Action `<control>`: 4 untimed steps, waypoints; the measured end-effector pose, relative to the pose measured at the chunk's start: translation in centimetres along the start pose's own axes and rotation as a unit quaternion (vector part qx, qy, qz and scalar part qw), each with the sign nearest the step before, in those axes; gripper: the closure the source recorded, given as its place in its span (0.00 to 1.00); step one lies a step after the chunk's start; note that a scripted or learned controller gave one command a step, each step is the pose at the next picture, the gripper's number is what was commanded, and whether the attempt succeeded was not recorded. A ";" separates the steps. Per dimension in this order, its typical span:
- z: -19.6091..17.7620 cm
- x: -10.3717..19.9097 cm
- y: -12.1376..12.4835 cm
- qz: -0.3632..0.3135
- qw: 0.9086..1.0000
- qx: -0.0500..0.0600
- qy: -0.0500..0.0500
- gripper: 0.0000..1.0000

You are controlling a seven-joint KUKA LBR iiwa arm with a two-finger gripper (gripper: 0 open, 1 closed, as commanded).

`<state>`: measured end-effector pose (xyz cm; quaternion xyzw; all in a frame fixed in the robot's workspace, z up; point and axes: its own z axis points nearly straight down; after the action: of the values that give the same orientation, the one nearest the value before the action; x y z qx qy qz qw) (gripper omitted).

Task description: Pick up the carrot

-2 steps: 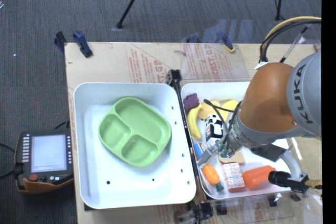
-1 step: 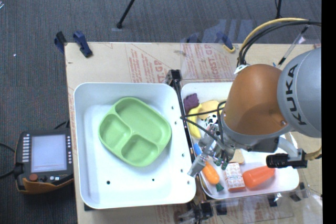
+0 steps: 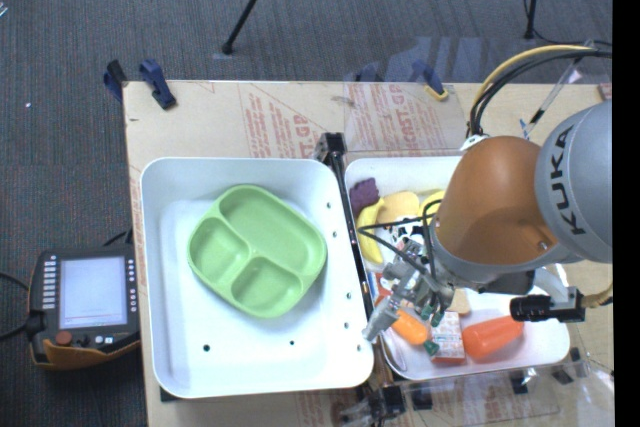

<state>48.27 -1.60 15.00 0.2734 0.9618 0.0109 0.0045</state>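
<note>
Camera view: gripper [image 3: 405,307] over right bin's [image 3: 555,355] front left corner, finger state indiscernible; carrot [image 3: 410,326] beneath it; green plate [image 3: 257,251] mid left bin [image 3: 175,355].

The carrot [image 3: 410,326] is a small orange piece with a smooth, plastic look. It lies in the right bin [image 3: 560,347], near the bin's lower left corner, at about 7 o'clock from the bin's middle. Its long axis is tilted, from upper left to lower right. Part of it is hidden under the grey metal parts above, so its full shape cannot be told.
</note>
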 end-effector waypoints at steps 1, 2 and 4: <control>-3.5 1.3 1.1 -0.200 0.980 0.011 0.005 0.00; -3.5 1.0 0.6 -0.386 0.922 0.009 0.007 0.00; 6.1 -4.1 -6.2 -0.369 0.929 0.007 0.007 0.00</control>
<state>48.60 -8.95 8.78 -0.1012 0.9949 0.0035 -0.0006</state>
